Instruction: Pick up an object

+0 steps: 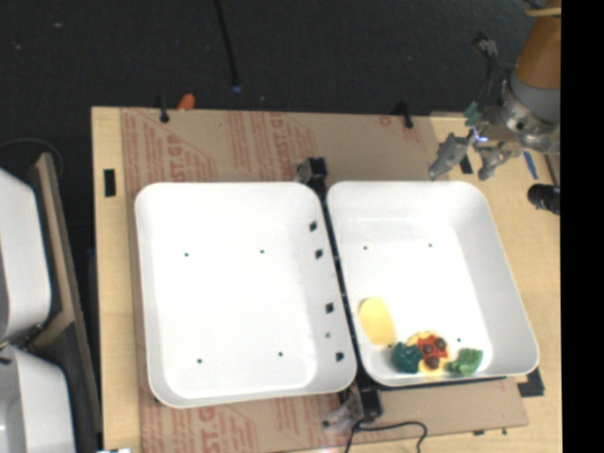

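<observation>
Leftmost, the left bin [236, 291] holds nothing to grasp. Just beside it — their rims nearly touching — sits the right bin [425, 281], and everything else is best placed against that one. Down at its near edge lies a small cluster: a pale yellow piece [377, 321] closest to the bin's left wall, then a dark green object [406, 358], a red-and-yellow one [432, 346] touching it, and a brighter green bit [466, 359] toward the bin's near right corner. They look like small toy foods (the view is too coarse to be sure), so probably light, rigid plastic, smooth and apt to slip. The yellow piece stands a little apart from the rest and seems the easiest take: pinch it across its narrower width. Beyond the bin's far right corner, outside its rim and well apart from the cluster, hangs the gripper [464, 160] — its two fingers spread, nothing between them.
</observation>
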`<state>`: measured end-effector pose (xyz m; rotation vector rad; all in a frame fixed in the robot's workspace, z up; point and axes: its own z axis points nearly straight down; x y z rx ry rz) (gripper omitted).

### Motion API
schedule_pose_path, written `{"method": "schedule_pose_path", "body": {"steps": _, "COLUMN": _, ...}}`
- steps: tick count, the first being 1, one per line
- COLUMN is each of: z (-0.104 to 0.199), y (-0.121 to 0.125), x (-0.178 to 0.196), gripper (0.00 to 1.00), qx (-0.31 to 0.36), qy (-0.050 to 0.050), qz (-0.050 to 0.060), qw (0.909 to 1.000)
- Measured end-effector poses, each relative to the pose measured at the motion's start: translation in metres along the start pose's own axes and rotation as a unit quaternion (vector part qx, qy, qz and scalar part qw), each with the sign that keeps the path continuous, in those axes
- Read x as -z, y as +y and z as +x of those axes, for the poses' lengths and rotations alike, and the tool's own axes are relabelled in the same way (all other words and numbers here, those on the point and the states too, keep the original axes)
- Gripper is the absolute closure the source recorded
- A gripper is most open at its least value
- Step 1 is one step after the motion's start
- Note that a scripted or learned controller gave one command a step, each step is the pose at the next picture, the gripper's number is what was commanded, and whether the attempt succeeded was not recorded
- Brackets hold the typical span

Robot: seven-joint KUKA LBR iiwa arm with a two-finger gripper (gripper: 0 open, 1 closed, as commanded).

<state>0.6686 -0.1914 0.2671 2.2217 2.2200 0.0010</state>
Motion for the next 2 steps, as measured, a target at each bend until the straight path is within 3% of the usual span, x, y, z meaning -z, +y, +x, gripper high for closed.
{"method": "schedule_pose_path", "body": {"steps": 1, "z": 0.0, "y": -0.079, "x": -0.109, "gripper": 0.0, "qx": -0.001, "qy": 0.001, "qz": 0.005, "qw": 1.0}}
{"method": "schedule_pose_path", "body": {"steps": 2, "z": 0.034, "y": -0.121, "x": -0.137, "gripper": 0.0, "qx": -0.013, "qy": 0.0, "qz": 0.002, "qw": 0.9999}}
